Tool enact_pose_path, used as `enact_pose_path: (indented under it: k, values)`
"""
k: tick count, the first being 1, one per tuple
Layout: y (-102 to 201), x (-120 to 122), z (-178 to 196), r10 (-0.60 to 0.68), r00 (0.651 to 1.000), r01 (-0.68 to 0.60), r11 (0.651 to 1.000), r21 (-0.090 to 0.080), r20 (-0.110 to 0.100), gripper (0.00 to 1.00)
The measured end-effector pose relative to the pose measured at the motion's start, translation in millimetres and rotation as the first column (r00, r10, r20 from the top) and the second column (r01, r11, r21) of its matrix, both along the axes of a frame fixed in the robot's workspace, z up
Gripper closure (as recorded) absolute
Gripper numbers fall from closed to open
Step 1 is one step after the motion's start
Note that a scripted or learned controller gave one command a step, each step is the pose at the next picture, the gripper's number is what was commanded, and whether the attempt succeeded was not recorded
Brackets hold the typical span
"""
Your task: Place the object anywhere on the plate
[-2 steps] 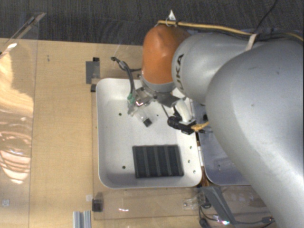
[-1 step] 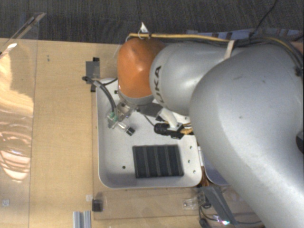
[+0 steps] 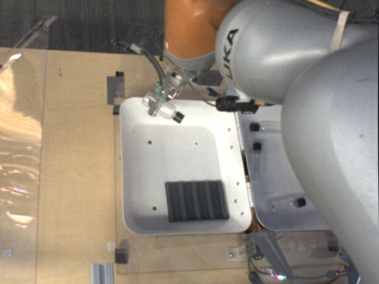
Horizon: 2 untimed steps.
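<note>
Ribbed black plate, dark and rectangular, lies flat on the floor of the left white bin, close to that bin's near wall and toward its right side. No loose object for the task can be made out on the bin floor. The gripper hangs over the bin's far edge near its far left corner, well apart from the plate; whether its fingers are spread or pressed together cannot be told, and nothing is visibly pinched. Above it sits the orange band of the grey arm, which covers much of the right white bin
</note>
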State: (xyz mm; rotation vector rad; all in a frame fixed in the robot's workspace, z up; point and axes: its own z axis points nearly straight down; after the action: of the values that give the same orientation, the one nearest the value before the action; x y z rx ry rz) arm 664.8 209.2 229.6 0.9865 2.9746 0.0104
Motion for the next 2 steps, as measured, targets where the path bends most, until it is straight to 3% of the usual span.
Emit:
enact_pose_path:
  k: [1, 2]
  values:
    - [25.6, -6.5, -74.4, -0.384, 0.923, 0.384, 0.923, 0.0, -0.007, 1.0]
    - [-5.9, -74.3, -138.3, -0.514, 0.858, 0.514, 0.858, 0.004, -0.005, 1.0]
